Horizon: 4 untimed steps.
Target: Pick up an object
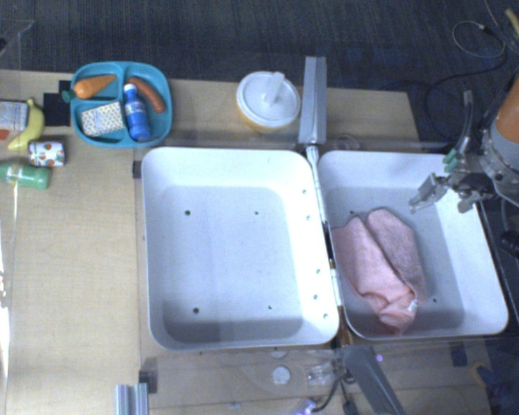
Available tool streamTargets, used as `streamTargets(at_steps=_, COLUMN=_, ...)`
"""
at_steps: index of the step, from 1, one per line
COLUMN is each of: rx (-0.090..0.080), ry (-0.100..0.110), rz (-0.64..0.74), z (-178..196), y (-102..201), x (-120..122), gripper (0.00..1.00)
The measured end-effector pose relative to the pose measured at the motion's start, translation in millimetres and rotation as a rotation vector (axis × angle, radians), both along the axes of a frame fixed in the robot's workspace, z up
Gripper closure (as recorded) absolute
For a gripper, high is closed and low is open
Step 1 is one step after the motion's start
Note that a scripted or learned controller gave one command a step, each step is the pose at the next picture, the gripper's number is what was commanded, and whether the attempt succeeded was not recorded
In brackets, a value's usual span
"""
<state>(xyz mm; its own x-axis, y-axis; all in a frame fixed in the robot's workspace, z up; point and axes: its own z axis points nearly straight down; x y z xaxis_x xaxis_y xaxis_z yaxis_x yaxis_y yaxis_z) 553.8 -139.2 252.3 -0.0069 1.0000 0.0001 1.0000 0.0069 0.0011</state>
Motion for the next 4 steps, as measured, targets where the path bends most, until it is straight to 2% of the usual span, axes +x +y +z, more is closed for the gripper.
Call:
streamTargets(at_steps=1, rx=0.0, ry=-0.006, rz=0.028, z=-154.9, y=33.1, x=-7.6, gripper=0.0)
streamTargets(at_steps=2, rx=-0.001, ry=-0.016, rz=-0.365, z=-160.8, y=-21.4, x=22.7, gripper=0.0)
streamTargets(at_steps=3, rx=-0.003, ry=-0.012, rz=-0.201, z=-162.1, y=-51.3, x=59.1, gripper=0.0)
streamTargets(at_steps=4, rx=-0.004, ry=-0.015, rz=0.122, z=-161.4, y=6.0, x=65.7, gripper=0.0)
